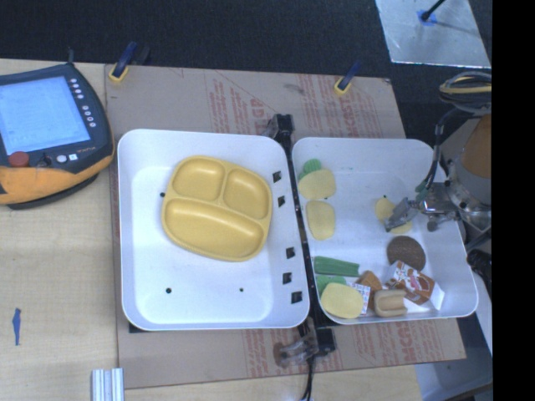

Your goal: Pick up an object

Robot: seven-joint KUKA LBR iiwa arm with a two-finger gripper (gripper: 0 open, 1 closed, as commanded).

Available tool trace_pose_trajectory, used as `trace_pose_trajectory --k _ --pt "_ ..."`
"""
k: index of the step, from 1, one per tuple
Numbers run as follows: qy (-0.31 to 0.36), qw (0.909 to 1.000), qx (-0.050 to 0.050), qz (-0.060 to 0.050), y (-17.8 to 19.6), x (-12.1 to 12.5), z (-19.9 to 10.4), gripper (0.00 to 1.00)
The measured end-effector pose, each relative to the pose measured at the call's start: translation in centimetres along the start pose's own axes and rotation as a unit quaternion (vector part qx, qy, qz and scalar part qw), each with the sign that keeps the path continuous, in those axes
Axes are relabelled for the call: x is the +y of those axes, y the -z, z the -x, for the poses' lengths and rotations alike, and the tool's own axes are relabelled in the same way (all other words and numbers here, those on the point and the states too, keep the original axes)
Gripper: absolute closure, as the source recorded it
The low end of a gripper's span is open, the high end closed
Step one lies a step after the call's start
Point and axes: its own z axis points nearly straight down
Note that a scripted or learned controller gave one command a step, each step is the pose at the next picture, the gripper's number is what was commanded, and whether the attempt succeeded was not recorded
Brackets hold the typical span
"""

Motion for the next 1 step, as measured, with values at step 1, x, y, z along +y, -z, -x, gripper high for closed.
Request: trace_pose_trajectory --k 1 --pt "0.005 1.0000 -0.001 0.008 -3.83 3.92 -2.58 0.00"
